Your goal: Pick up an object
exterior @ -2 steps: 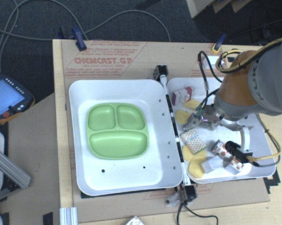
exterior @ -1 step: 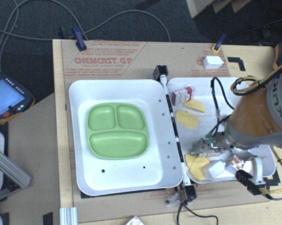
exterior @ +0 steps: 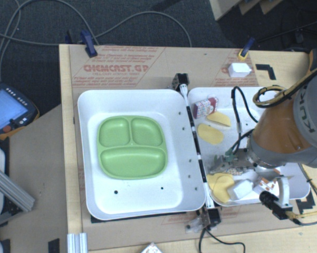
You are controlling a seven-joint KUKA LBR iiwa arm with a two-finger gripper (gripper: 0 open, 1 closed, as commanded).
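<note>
My gripper [exterior: 224,165] hangs low over the middle of the right bin [exterior: 196,96], below the grey arm with its orange band [exterior: 278,128]. Just under it lie a yellow piece [exterior: 220,185] and a white block [exterior: 242,190] at the bin's near end. Two more yellow pieces [exterior: 218,119] [exterior: 211,135] lie further back, apart from the gripper. A small red and white can [exterior: 204,107] rests on its side at the bin's far end. The arm hides the right half of this bin.
The left bin [exterior: 89,141] holds a green divided plate [exterior: 132,146]. A clamp [exterior: 181,81] stands at the far end of the joint between the bins. A small white box [exterior: 239,69] and black cables [exterior: 242,109] are by the right bin.
</note>
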